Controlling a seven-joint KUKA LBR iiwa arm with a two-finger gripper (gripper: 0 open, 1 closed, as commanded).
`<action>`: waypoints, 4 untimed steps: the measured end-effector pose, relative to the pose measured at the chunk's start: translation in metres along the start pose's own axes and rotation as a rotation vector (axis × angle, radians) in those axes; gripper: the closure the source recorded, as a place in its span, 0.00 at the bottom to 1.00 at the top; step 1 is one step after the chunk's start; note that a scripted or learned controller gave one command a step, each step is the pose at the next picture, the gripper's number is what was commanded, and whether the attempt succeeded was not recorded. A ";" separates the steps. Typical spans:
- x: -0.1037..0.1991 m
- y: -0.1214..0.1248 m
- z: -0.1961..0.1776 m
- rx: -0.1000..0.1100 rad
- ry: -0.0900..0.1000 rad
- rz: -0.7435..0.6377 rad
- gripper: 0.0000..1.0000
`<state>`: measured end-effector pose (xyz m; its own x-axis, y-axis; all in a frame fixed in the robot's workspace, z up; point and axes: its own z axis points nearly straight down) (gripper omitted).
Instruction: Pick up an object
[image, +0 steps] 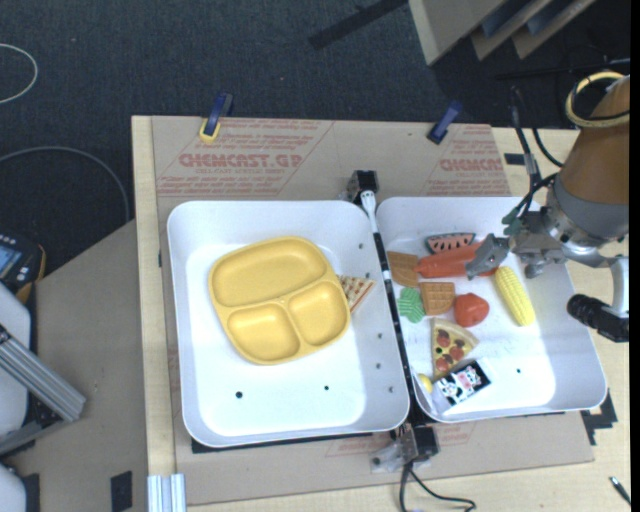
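Several toy foods are lying in the right bin (570, 385), and the nearest to the gripper (497, 252) is an orange-red carrot (447, 265), smooth and tapered like a fat finger. It is lying flat in the upper part of that bin, just left of the gripper, its right end reaching up to the fingertips and looking to touch them, though the view is not showing it plainly between the fingers. Its long axis is running almost level across the view, left to right, tilting slightly upward toward the right. How far the fingers are spread cannot be told from this angle, nor whether they are gripping anything. A watermelon slice (449, 242) is sitting just above the carrot, a brown bread piece (404, 268) is touching its left end, and a yellow corn cob (514, 294) is lying just below the gripper, pointing down and to the right. A tomato (472, 308) and a pizza slice (452, 346) are resting lower down. The left bin (290, 395) is holding a yellow divided plate (279, 298).
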<state>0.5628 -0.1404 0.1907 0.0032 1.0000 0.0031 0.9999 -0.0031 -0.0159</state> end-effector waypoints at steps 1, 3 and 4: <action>0.000 0.003 -0.008 -0.015 -0.002 -0.003 0.00; 0.003 0.002 0.102 -0.015 0.001 -0.003 0.00; 0.004 0.005 0.087 -0.027 0.000 -0.004 1.00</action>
<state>0.5666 -0.1364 0.1036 -0.0005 1.0000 0.0029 0.9999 0.0005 0.0107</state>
